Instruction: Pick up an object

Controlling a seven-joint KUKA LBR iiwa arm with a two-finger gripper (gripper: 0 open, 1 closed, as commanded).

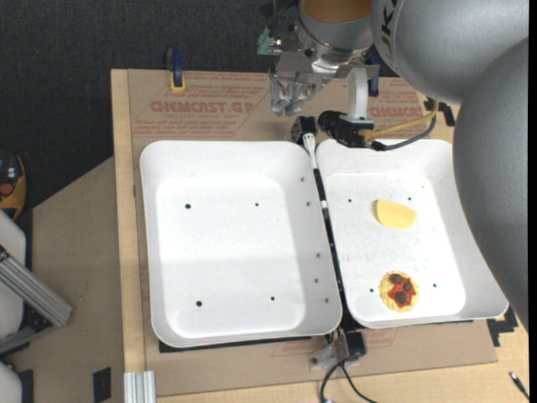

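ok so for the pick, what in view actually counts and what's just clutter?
Job:
- pale yellow oval piece, right white bin
- small round pizza-like toy with red topping, same bin
- gripper, above the bins' far edge

Clutter:
- left white bin
- blue-and-yellow clamp on the brown board
- black cable

The large grey robot arm (470, 74) is cut off by the top and right edges, and its bulk hides the right rim and far right corner of the right-hand shallow white plastic bin (436, 225). The small metal two-finger tool (289, 99) hangs above the brown cardboard-covered counter (210, 107), too small and blurred to tell how its fingertips stand. Red printed lettering on the counter is partly covered by the tool and arm. The small round yellow object with red and dark spots (398, 291) is too small to identify. Grey metal framing (33, 296) at the left is cropped by the edge.
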